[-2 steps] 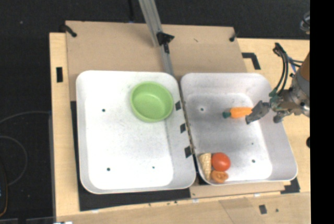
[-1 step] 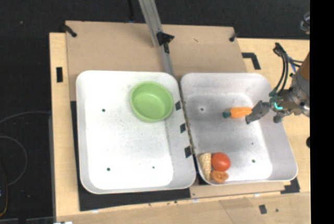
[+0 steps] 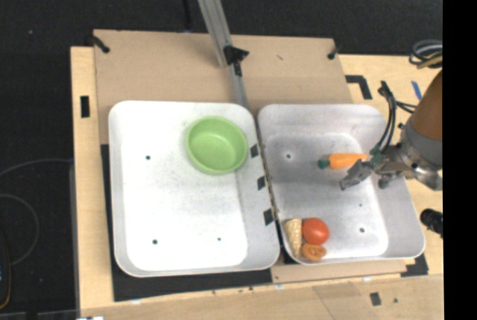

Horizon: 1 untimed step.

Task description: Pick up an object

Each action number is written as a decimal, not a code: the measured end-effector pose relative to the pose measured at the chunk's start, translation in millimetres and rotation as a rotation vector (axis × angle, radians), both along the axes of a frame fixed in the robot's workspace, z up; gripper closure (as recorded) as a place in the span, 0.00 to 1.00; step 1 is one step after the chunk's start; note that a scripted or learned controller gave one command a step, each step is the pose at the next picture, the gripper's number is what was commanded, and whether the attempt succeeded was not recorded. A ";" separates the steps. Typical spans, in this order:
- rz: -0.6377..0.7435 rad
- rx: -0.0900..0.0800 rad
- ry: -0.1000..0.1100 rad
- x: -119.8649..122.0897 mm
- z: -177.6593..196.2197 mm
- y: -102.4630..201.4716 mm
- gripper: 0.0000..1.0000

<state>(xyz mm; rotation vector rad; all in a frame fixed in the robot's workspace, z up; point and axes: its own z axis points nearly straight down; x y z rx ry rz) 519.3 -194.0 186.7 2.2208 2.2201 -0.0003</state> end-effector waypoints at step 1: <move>-0.003 0.000 0.000 9.9 -47.4 0.4 0.00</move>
